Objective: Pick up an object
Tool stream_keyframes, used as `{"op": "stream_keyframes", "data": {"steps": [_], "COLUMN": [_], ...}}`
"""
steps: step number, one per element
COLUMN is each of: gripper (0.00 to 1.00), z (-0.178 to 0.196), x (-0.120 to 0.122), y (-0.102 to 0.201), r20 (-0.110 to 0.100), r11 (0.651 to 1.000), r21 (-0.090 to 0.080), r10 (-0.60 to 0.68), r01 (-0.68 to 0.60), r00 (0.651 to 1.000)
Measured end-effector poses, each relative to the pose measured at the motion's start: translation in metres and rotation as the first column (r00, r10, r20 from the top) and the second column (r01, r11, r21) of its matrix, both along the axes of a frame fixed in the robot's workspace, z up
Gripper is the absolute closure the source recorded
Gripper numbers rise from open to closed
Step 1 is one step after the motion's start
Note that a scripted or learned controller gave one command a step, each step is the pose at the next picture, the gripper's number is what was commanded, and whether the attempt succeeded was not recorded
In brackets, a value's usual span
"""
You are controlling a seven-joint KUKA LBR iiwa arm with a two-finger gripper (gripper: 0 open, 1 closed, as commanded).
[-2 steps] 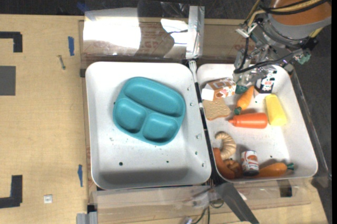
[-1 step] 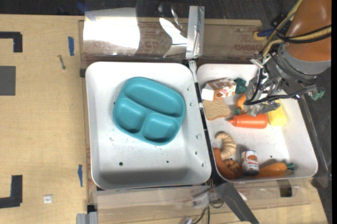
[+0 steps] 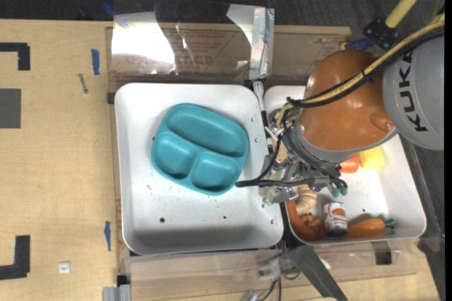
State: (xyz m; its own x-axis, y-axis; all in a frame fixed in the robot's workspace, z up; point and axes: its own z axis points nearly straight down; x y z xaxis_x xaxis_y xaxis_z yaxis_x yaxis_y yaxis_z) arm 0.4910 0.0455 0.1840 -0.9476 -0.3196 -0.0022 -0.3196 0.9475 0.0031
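The arm's rounded orange band (image 3: 342, 109) rises closest to the lens, with the grey body (image 3: 424, 95) at its 3 o'clock and yellow and black cables (image 3: 339, 84) draped across it. Below the band, at its 7 o'clock, the gripper (image 3: 304, 183) hangs low over the left part of the right bin (image 3: 413, 208), close to the wall it shares with the left bin (image 3: 134, 151). Wires and metal parts crowd around it, so I cannot tell whether it is spread or pressed together, nor whether anything sits in it. The things to be picked lie in the right bin, mostly along its near edge. A beige lump (image 3: 306, 202) sits just under the gripper at its 6 o'clock, and a brownish-orange item (image 3: 307, 225) lies right beside that lump, toward the bin's 7 o'clock corner. A small can with a red and white label (image 3: 335, 216) stands at 5 o'clock from the gripper, and a carrot (image 3: 367, 227) lies on its side just beyond, at the can's 4 o'clock. A yellow block (image 3: 374, 158) and a small orange piece (image 3: 349, 165) peek out from under the band at 3 o'clock from the gripper. In the left bin a teal divided plate (image 3: 200, 148) lies flat, slightly toward 12 o'clock of centre. A clear plastic sheet (image 3: 183, 45) lies on the bench (image 3: 49, 151) at 12 o'clock from the left bin.
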Motion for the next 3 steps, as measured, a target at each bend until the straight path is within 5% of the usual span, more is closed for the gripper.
{"op": "stream_keyframes", "data": {"steps": [1,2,3], "gripper": [1.0,1.0,1.0], "z": [0.074,-0.001,0.07], "x": [0.044,0.008,0.059], "y": [0.016,-0.019,-0.004], "r20": [0.011,0.0,0.013], "r11": [0.997,0.989,0.992], "r21": [-0.002,-0.002,-0.003], "r10": [0.072,0.146,0.13], "r01": [-0.072,-0.146,-0.13], "r00": [0.997,0.989,0.991]}}
